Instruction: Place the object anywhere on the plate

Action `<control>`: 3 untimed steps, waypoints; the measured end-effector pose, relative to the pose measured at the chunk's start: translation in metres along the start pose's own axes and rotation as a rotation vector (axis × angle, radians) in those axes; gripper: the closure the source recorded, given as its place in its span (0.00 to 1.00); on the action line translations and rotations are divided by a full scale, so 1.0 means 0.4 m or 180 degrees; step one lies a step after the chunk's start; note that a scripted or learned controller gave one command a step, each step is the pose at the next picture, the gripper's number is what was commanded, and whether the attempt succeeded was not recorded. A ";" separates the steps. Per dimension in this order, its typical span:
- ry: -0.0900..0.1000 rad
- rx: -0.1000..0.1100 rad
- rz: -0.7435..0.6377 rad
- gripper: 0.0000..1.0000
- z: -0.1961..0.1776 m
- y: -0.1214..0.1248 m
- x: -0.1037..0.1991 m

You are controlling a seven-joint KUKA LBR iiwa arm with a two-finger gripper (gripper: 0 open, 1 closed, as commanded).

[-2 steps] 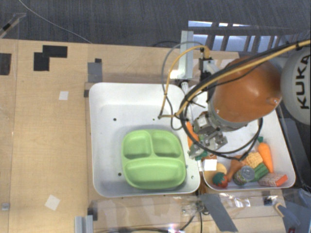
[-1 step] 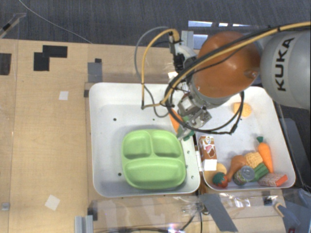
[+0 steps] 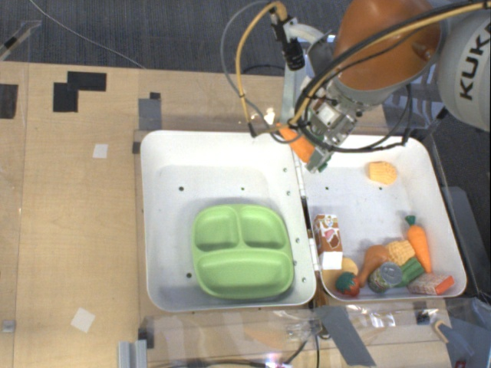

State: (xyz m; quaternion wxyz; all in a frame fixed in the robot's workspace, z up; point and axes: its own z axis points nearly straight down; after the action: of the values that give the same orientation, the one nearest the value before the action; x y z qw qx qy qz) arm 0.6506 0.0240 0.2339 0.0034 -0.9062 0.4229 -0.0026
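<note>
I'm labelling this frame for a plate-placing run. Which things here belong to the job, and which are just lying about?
Belongs to the job:
- green divided plate in the left bin
- orange toy piece at the gripper

Lying about in the right bin:
- toy carrot
- small carton
- yellow piece
- drumstick
- corn

Wooden bench (image 3: pixel 69 228), two white bins side by side, left bin (image 3: pixel 165 205), right bin (image 3: pixel 368 205)

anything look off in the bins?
Nothing spilled or damaged. The green plate sits flat in the left bin. The toy food is bunched in the right bin's near corner. An orange item sits at the gripper, above the divider.
</note>
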 end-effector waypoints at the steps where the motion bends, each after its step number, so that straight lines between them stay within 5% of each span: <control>1: -0.0016 -0.0024 -0.0548 1.00 0.123 0.325 -0.199; 2: -0.0014 -0.0008 -0.1029 1.00 0.121 0.112 -0.208; 3: -0.0002 -0.0003 -0.2018 1.00 -0.185 0.197 -0.369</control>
State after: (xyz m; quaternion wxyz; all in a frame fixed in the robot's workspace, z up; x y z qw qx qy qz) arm 0.4949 0.0864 0.3070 0.0021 -0.9928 0.1195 -0.0031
